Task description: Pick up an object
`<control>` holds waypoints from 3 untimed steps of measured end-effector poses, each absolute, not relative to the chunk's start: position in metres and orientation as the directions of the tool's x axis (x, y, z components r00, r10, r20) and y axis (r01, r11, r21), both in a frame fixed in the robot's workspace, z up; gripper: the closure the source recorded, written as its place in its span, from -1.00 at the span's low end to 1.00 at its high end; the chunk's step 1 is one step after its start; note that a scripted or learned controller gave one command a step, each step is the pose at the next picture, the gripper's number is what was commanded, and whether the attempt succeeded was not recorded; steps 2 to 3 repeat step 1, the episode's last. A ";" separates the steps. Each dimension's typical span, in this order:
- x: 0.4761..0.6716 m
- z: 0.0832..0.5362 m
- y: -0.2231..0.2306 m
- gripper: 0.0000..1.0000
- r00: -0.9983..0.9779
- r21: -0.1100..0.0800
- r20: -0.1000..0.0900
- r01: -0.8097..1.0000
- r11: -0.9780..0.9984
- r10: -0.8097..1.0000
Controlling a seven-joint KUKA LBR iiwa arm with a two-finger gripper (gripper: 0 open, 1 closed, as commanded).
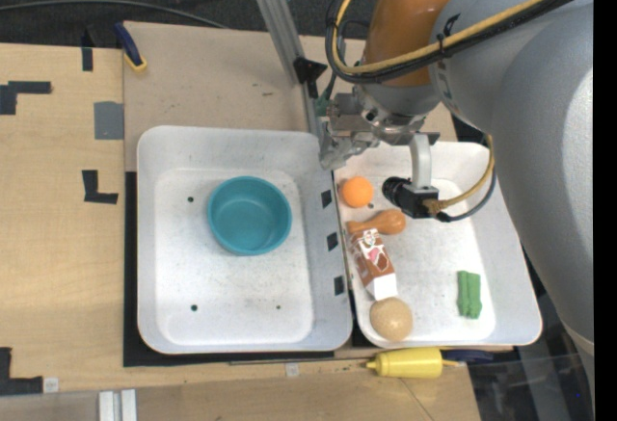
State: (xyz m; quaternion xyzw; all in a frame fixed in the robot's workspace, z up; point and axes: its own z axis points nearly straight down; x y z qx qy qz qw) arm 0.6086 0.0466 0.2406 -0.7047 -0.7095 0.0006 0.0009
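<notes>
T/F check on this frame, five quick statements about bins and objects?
1. The teal bowl sits in the left bin. True.
2. The orange ball lies in the left bin. False: it is in the right bin.
3. The green object touches the orange ball. False: they lie well apart.
4. The yellow bottle lies outside both bins. True.
5. The claw holds the bowl. False: it is up by the bins' shared edge, away from the bowl.

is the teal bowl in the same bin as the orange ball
No, the teal bowl sits in the left bin, while the orange ball lies in the right bin.
</notes>
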 end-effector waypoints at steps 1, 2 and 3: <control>0.621 0.246 0.098 1.00 -0.007 -0.001 0.001 1.000 0.007 1.000; 0.621 0.246 0.098 1.00 -0.007 -0.001 0.001 1.000 0.007 1.000; 0.621 0.246 0.098 1.00 -0.007 -0.001 0.001 1.000 0.007 1.000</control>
